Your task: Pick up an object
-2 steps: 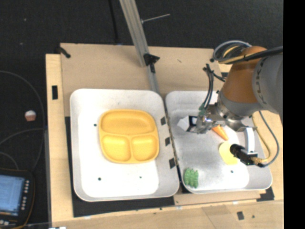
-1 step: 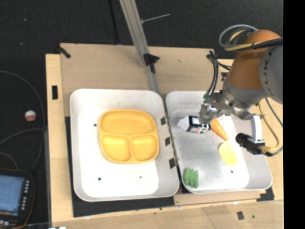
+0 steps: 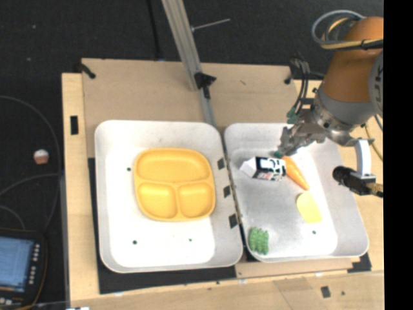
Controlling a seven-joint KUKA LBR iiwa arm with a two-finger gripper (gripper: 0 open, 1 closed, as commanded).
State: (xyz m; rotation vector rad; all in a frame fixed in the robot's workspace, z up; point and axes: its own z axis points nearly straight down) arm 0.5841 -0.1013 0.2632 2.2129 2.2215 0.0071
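The right bin point(image 3: 342, 234) holds a small white and blue carton point(image 3: 265, 168), an orange carrot point(image 3: 297, 173) right beside it, a pale yellow piece point(image 3: 309, 206) and a green knobbly piece point(image 3: 259, 239) near the front left corner. My gripper point(image 3: 288, 144) hangs over the back of this bin, its tip just above the carrot's upper end and the carton's right side. The view does not let me see anything between its fingers.
The left bin point(image 3: 116, 237) carries a yellow divided plate point(image 3: 174, 183). A slanted metal pole point(image 3: 187, 50) rises behind the two bins. The bench's wooden border point(image 3: 161, 89) surrounds the bins.
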